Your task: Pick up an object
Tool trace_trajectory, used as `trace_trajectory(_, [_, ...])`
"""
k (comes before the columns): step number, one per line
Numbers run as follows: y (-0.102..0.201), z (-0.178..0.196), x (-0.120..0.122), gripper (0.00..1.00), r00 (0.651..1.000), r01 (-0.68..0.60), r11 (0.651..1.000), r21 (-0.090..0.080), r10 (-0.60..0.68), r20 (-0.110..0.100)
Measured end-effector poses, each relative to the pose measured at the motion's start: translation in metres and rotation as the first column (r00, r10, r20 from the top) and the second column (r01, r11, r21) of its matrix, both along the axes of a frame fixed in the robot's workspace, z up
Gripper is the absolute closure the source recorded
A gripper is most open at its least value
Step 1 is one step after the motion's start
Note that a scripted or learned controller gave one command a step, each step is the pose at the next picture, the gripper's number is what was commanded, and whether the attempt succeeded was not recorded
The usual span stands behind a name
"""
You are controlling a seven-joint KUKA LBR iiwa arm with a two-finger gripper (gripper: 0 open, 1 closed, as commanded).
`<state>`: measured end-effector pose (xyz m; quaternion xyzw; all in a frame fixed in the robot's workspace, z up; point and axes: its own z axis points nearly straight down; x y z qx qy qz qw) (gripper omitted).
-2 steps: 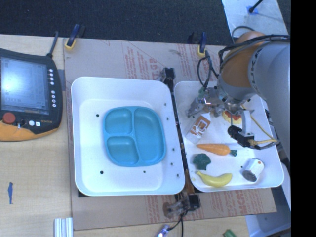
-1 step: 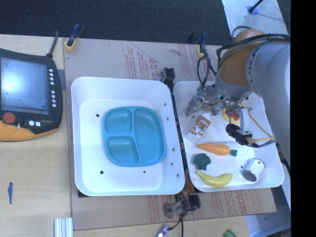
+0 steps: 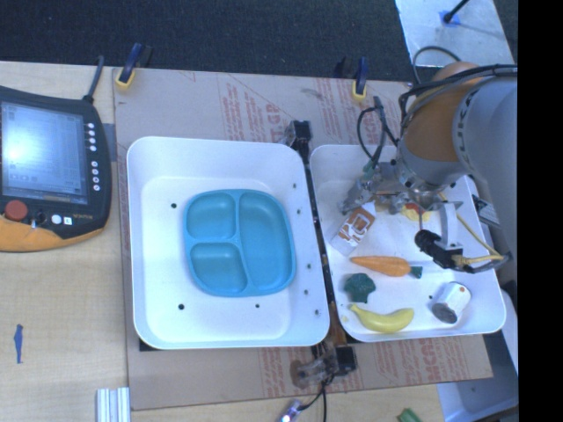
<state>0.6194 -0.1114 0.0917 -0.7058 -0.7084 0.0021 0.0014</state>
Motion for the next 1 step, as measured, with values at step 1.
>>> trace_trajectory(1, [0.0042,0.0005,0.0144,0.00,1.000,0.000,1.000,0.001,0.000,0.002])
